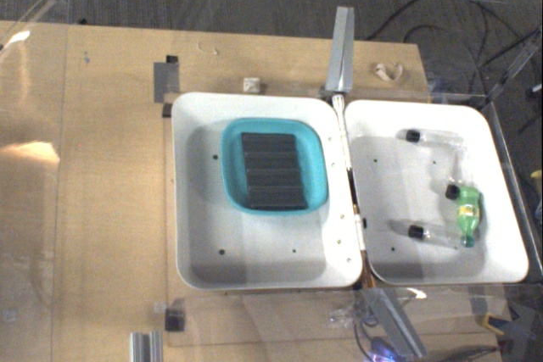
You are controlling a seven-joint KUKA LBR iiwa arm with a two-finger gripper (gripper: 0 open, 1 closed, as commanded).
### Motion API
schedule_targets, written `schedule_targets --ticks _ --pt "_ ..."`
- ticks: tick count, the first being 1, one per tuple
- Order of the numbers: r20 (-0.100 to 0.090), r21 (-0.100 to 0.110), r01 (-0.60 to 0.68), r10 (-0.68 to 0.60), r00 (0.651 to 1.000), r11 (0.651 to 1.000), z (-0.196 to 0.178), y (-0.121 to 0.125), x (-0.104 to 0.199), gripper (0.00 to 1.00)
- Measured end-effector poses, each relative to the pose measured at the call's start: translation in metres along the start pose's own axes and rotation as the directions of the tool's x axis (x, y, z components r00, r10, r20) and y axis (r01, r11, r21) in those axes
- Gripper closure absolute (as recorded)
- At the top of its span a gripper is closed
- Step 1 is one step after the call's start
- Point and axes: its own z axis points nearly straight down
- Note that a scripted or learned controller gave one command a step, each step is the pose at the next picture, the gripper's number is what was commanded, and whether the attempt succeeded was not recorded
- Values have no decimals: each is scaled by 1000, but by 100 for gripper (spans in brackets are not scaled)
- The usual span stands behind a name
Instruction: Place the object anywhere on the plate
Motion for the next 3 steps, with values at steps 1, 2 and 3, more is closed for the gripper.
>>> schedule_targets --ticks 1,2,3 --pt "0 0 0 0 1000 1000 0 0 0 0" --pt "0 0 0 0 1000 1000 0 0 0 0" --pt "0 2 -6 6 1000 1000 134 0 -1 0"
